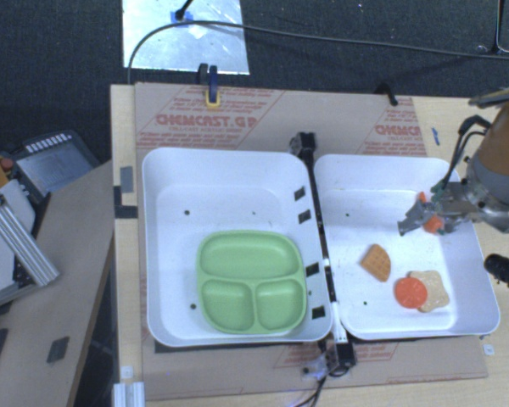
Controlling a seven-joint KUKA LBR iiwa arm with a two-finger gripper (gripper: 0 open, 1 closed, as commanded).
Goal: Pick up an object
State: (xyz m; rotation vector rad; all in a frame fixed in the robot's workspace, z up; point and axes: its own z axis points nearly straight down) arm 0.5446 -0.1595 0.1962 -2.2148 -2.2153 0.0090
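Observation:
My gripper (417, 220) hangs over the right bin (365, 181), near its right wall, with the arm coming in from the right. Small orange-red bits show at its tip, and I cannot tell whether they belong to the gripper or to a held thing. Below and to the left of it, an orange-brown cracker-like piece (376, 262) lies on the bin floor. Nearer the front, a red round disc (410, 292) rests against a tan toast-like slice (433, 289).
The left bin (178, 185) holds a green three-compartment plate (252, 280) at its front. A black divider strip (316, 227) runs between the two bins. Cables and a metal sheet (187, 19) lie behind the bench.

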